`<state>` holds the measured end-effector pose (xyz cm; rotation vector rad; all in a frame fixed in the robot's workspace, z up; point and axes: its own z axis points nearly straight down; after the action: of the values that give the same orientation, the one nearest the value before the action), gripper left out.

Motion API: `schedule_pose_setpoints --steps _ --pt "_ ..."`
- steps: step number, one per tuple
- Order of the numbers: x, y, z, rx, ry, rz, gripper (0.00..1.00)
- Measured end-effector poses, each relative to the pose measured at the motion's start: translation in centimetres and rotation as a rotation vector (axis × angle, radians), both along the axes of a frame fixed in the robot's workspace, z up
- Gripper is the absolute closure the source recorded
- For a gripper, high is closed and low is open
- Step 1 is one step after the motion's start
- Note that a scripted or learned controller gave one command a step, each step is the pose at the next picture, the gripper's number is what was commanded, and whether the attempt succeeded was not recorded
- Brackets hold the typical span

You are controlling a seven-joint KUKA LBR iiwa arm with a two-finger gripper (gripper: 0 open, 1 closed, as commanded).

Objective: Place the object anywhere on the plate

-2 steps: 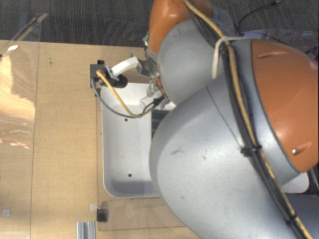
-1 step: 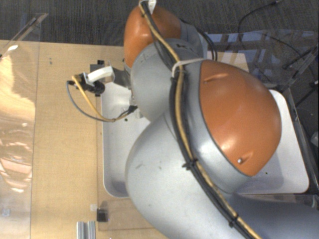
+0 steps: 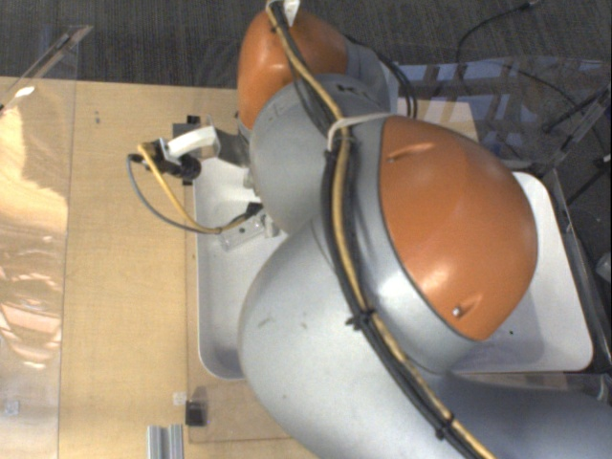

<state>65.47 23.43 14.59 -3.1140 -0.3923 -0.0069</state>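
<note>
In the camera view the grey arm (image 3: 316,352) with its orange caps takes up most of the scene, reaching from the lower right up over a white bin (image 3: 212,342) whose left wall and rounded lower corner show against the wooden bench (image 3: 115,285). Near the bin's upper left corner the wrist end of the arm carries a small white and black fitting (image 3: 184,149) with a yellow and black cable (image 3: 167,208) looping below it, but whether the hand is spread or pressed together cannot be told. The plate and the object to go on it lie somewhere under the arm, hidden, so their place cannot be told; a second white bin (image 3: 564,285) shows at the right.
</note>
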Motion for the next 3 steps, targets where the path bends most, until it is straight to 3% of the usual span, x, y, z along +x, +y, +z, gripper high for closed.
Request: schedule_pose_setpoints --steps 1,2,3 --pt "0.8 -0.6 -5.9 0.002 0.000 -0.047 0.00" --pt "-2.7 0.2 -5.8 0.001 0.001 -0.048 0.00" --pt "-2.5 0.1 -4.6 0.006 0.000 -0.050 1.00"
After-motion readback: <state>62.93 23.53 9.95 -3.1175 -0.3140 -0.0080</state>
